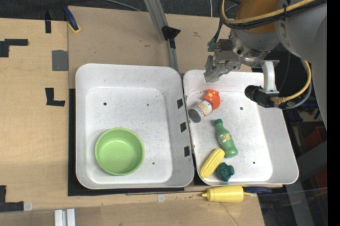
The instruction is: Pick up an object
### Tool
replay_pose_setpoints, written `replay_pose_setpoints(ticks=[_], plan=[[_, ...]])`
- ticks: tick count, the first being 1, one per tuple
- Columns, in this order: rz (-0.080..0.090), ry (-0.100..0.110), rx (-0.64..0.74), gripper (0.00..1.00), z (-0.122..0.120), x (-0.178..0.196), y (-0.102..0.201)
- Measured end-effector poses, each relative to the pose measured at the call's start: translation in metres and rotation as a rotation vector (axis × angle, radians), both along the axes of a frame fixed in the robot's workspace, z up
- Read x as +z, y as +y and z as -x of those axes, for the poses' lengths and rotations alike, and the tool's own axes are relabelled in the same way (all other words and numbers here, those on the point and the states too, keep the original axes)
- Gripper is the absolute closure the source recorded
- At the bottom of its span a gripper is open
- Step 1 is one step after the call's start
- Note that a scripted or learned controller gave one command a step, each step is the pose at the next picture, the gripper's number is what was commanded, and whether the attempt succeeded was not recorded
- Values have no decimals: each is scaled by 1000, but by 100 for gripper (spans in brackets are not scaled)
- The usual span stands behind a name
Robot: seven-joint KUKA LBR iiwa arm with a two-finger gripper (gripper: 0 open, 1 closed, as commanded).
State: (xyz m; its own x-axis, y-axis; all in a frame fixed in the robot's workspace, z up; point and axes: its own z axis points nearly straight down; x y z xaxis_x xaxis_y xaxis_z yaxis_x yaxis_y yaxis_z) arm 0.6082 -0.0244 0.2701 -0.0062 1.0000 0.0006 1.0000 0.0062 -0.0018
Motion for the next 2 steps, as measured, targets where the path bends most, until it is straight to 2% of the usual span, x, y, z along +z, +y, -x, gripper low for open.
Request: replay_pose_setpoints(ticks=[1, 2], plan=[[0, 0, 1, 100, -1, -1, 54], [1, 0, 0, 100, -15, -17, 103]])
